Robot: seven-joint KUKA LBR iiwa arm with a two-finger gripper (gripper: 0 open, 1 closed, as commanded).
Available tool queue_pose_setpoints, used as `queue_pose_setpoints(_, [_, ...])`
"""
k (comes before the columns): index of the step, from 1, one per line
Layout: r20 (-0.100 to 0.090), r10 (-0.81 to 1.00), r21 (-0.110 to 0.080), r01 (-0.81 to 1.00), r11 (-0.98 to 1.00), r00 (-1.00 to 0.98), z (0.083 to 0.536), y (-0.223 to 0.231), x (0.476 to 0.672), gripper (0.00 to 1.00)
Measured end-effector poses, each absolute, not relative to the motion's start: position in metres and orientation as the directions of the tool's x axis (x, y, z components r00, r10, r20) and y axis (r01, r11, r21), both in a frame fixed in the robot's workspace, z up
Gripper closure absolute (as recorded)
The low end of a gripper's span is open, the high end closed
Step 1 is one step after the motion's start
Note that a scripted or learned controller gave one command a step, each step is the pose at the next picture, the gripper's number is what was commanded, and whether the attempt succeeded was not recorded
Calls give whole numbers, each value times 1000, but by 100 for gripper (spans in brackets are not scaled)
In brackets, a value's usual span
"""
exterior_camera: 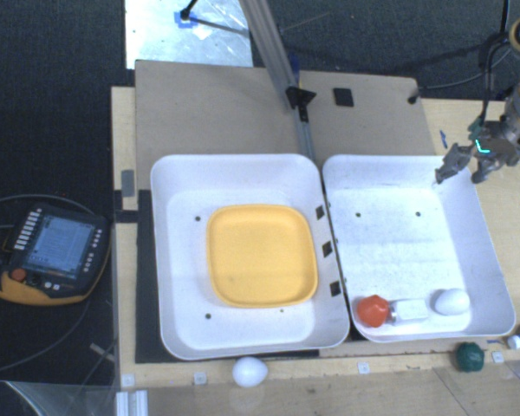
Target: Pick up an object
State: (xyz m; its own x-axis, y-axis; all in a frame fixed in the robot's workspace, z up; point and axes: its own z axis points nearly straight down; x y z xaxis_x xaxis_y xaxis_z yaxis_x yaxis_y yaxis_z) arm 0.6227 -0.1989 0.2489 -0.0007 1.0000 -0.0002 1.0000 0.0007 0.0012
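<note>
Along the right bin's (490,258) near wall sit an orange ball (373,310), a small white block (409,310) and a white egg (451,302). Far above the bin's back corner, the pincer (465,167) hangs spread and empty; best descend squarely over the egg, clear of the wall.

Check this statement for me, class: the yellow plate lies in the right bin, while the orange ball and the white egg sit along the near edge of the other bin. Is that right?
Not quite. The camera view shows the yellow plate in the left bin, not the right one. The orange ball and white egg sit along the near edge of the other bin, the right bin.
</note>
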Motion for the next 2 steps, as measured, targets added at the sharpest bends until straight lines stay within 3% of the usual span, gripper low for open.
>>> queue_pose_setpoints(1, [0,1000,1,1000,1,-1,249,-199,623,0])
queue_pose_setpoints(2, [0,1000,-2,1000,0,0,207,-199,621,0])
